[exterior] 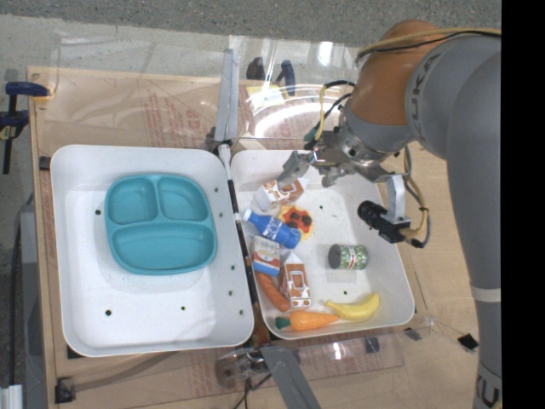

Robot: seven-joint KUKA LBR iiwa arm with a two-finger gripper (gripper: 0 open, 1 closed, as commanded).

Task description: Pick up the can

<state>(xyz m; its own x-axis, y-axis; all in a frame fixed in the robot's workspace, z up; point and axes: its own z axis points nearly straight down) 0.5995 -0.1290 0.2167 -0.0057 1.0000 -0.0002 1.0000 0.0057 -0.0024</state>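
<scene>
The can [347,256], green-labelled with a silver end, lies on its side in the right part of the right bin [387,271], with bare floor around it. My gripper [295,168] hangs over the bin's far left area, above a small white and brown carton [271,196]. It is well up and to the left of the can and does not touch it. The grey arm with its orange band reaches in from the upper right.
Along the right bin's left side lie a blue bottle [274,227], an orange and black item [296,218], small cartons [295,285], two carrots [310,319] and a banana [354,308]. The left bin [77,313] holds a teal divided plate [160,222].
</scene>
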